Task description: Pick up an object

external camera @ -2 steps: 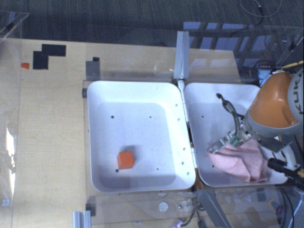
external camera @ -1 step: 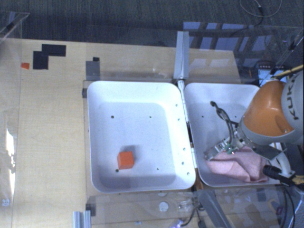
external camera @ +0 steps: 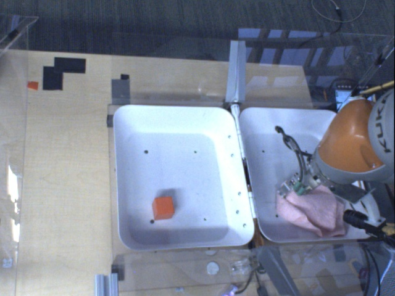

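Gripper down at the pink cloth, 5 o'clock in the right bin, grip state indeterminable; best to pinch a raised fold, then lift straight up.

Grey arm in from the right, hand low.

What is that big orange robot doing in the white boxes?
The robot arm reaches in from the right, over the right bin. Its gripper is down at the edge of a crumpled pink cloth lying in that bin's near corner, and it looks like it is trying to pick the cloth up. Whether it has hold of it is too hard to see. In the left bin a small orange block lies by itself, untouched.
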